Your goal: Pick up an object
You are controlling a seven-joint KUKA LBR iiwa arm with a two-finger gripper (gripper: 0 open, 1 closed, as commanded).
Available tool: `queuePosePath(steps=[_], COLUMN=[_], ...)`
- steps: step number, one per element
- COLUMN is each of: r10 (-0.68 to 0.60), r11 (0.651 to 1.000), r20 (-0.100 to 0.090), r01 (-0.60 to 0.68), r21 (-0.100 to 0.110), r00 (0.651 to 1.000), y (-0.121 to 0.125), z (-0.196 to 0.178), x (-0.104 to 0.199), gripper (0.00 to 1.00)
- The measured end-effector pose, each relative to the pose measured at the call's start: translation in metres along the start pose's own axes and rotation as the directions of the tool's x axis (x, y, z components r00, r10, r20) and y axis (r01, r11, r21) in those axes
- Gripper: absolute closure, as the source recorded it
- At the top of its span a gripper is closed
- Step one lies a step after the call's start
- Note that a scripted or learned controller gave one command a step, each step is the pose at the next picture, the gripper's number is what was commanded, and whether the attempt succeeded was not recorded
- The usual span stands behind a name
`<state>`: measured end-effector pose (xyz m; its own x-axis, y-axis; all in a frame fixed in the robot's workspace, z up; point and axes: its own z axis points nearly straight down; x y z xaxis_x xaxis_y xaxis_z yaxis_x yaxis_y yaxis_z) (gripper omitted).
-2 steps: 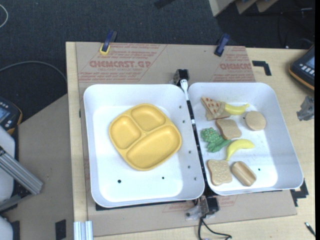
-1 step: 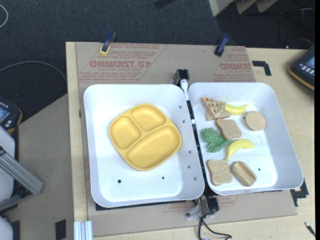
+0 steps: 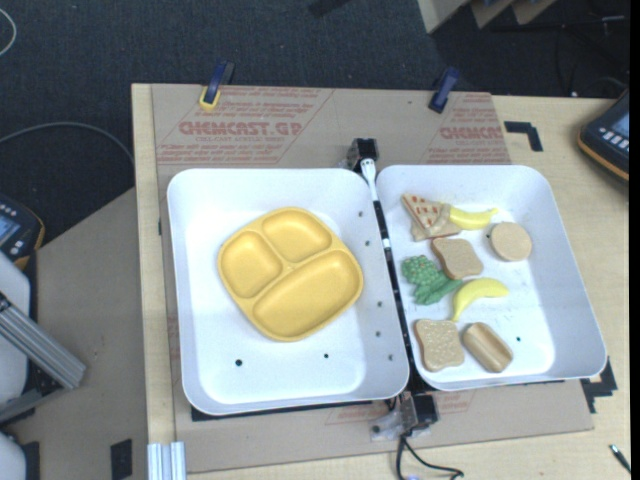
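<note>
— How far along was the pick?

— Not started, by my judgement. Every food piece lay loose in the right bin (image 3: 560, 268): bananas (image 3: 472, 216), toast (image 3: 458, 258), broccoli (image 3: 428, 280), a roll (image 3: 487, 347).

— And the gripper?

— Released or clenched, I couldn't tell. Nothing was lifted.

— The left bin (image 3: 200, 348)?

— It held a yellow plate (image 3: 290, 271). The reach, the grasp and the lift all remained.

It looked like a robotics lab. Two white bins (image 3: 200, 368) sat on a brown board (image 3: 330, 128) printed with a maker's name and held by clamps (image 3: 213, 86). Toy food (image 3: 458, 278) lay in one bin, cables (image 3: 420, 458) trailed below, and dark carpet (image 3: 150, 28) covered the floor.
</note>
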<state>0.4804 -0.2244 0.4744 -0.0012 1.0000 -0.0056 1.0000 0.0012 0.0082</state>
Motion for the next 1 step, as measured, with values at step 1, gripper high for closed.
queuePosePath(steps=[1], r10=[-0.001], r11=[1.0], r20=[0.004], r01=[0.001], r21=[-0.005], r00=[1.0], y=[0.0009], z=[-0.0108], x=[-0.0003], gripper=[1.0])
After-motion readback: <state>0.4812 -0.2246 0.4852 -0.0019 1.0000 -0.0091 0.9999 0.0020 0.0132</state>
